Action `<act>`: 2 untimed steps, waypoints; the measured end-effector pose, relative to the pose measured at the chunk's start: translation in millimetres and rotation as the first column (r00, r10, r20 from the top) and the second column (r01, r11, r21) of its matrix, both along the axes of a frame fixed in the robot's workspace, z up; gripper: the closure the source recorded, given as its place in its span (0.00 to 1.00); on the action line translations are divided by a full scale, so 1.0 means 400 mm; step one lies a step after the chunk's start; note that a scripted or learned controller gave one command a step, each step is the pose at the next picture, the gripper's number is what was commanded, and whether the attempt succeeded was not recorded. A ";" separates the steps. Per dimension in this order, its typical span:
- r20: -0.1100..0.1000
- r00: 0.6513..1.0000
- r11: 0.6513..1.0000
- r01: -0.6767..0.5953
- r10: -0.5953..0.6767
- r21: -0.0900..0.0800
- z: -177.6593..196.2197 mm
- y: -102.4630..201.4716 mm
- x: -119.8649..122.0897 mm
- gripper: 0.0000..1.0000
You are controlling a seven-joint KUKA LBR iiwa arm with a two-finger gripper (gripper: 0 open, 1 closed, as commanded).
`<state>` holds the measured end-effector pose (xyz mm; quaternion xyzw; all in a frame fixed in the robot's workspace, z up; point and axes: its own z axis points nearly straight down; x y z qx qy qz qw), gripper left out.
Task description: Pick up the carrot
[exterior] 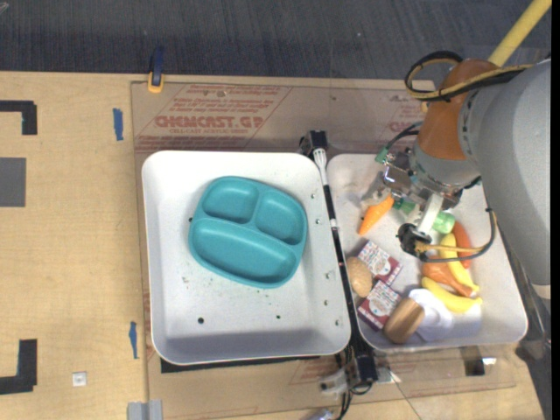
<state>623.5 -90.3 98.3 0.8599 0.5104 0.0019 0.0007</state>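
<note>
The orange carrot (375, 215) is in the right bin (503, 318), near that bin's left wall, with its tip pointing down-left. Its thick end and green top (405, 205) run up under my gripper (406, 198). The gripper reaches down from the grey arm with the orange band (442, 125) and appears shut on the carrot's top end. The arm's body hides the bin's upper right part.
The left bin (166, 261) holds a teal divided plate (248, 230). More toy food lies in the right bin below the gripper: a banana (448, 289), a red-and-white packet (378, 280), a brown round piece (403, 320) and a white item (431, 309). A black divider (332, 226) separates the bins.
</note>
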 end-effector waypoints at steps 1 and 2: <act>-0.008 1.000 1.000 -0.002 0.002 0.000 0.015 0.001 -0.004 1.00; 0.003 0.981 0.981 -0.195 0.195 -0.001 0.223 0.226 0.032 1.00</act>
